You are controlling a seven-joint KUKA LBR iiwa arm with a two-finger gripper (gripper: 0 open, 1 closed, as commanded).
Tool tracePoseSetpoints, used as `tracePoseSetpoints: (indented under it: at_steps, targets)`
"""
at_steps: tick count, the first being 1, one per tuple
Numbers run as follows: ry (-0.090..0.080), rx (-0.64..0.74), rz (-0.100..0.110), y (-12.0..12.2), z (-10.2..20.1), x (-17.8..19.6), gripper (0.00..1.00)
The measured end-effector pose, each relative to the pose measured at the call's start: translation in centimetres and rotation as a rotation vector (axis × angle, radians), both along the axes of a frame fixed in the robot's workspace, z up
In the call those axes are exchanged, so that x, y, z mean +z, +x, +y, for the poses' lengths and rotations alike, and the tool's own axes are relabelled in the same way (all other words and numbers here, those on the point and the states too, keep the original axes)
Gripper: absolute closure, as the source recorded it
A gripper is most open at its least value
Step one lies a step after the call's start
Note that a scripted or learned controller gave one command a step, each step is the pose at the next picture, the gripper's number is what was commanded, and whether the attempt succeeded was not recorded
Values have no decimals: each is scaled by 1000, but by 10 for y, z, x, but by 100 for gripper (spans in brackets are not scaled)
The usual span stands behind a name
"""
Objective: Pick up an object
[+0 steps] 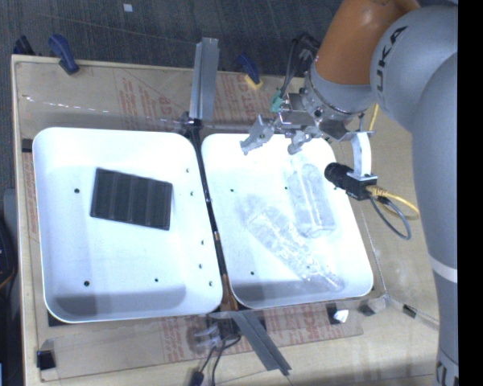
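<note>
Camera view is giving you the bench from above at a slant, so take the right bin [350,284] as your landmark and read from its near rim outward. Just inside that near rim, a clear plastic bottle [286,244] is lying on its side on the bin floor, running diagonally toward the near right corner; it is hard to pick out against the white, so you are judging its outline mostly by glints. A second clear bottle [311,202] is lying just beyond it, toward the bin's far side, close beside or touching the first; you cannot tell which. Either one could serve as the object to pick, and lying flat they are offering their long sides to a grasp from above. To the left of the right bin, across the divider, the left bin [52,147] is holding a dark ribbed rectangular pad [131,199], flat and well apart from the bottles. Over the right bin's far rim, the gripper [276,138] is hanging with its fingers [253,140] spread apart and nothing between them, probably poised there so it can descend on the farther bottle, which is lying just nearer than it.
</note>
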State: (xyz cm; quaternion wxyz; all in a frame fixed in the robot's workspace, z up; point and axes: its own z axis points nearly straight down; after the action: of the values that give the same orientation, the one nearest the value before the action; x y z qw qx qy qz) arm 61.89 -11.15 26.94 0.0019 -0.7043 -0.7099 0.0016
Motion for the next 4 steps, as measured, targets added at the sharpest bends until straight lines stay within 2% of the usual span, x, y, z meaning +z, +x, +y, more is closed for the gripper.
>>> tracePoseSetpoints:
  at_steps: [1,2,3,4]
  targets:
    - [-1,-199,1,-27,-22,-58,0]
    - [-3,-417,-5,-60,-77,13,0]
    - [-2,-226,-6,-49,-88,20,0]
    - [-2,-300,-6,-95,-90,73,0]
